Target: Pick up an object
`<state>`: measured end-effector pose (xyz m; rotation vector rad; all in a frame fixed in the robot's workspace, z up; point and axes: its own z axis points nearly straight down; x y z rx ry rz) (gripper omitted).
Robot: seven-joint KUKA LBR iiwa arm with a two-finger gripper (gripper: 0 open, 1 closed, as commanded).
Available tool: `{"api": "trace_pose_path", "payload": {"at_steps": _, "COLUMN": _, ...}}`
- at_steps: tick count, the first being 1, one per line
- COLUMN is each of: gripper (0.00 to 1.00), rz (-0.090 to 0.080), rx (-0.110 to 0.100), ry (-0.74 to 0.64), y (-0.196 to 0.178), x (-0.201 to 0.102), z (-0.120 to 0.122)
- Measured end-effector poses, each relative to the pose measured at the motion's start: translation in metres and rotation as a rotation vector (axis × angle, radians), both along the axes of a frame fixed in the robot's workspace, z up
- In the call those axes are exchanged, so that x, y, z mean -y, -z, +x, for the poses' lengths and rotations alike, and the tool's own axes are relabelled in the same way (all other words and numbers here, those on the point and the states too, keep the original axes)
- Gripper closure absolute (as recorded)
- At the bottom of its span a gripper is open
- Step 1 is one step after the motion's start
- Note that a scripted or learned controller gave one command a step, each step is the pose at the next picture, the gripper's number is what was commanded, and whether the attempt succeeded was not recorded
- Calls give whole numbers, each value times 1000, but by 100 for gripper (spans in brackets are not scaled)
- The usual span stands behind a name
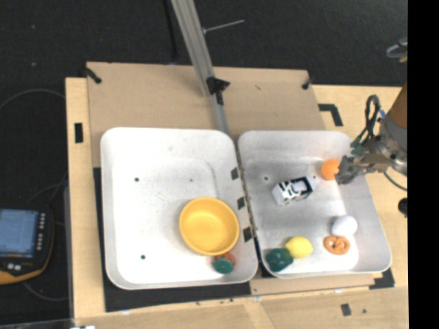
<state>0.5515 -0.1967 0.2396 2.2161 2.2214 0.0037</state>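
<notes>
At the near edge of the table (171, 94), a small teal-and-red object (223, 263) lies against the near rim of the left bin (116, 184), touching the near side of a yellow bowl (209, 225) that sits upright in that bin's near right part. The gripper (346, 169) is at the right edge of the right bin (274, 149), low over its far right part, just beside an orange ball (329, 168). It seems to touch the ball's right side, but nothing can be seen held in it, and whether the gripper is spread or pressed together cannot be told from this slant. The grey arm (387, 142) reaches in over the table's right edge, with black cables looped above the wrist. Toward the middle of the right bin, near the ball, lies a small white-and-black toy (293, 190). Along the bin's near right side sit a white ball (344, 225) and, just beside it, an orange ring-shaped piece (336, 245). At the near rim a yellow lump (299, 247) touches a dark green object (278, 258) in the near left corner. A slanted metal rail (195, 40) rises from the far edge between the bins. Off the table's left edge lies a handheld control unit (20, 242) with a lit screen.
</notes>
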Motion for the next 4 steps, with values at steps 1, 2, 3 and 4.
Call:
{"api": "trace_pose_path", "payload": {"at_steps": 1, "gripper": 100, "rz": 2, "rx": 0, "ry": -6, "y": -6, "x": -57, "z": 14}}
{"api": "trace_pose_path", "payload": {"at_steps": 2, "gripper": 100, "rz": 2, "rx": 0, "ry": -7, "y": -15, "x": -114, "z": 21}}
{"api": "trace_pose_path", "payload": {"at_steps": 3, "gripper": 100, "rz": 3, "rx": -3, "ry": -5, "y": -15, "x": -165, "z": 14}}
{"api": "trace_pose_path", "payload": {"at_steps": 4, "gripper": 100, "rz": 3, "rx": -5, "ry": -5, "y": -9, "x": -225, "z": 12}}
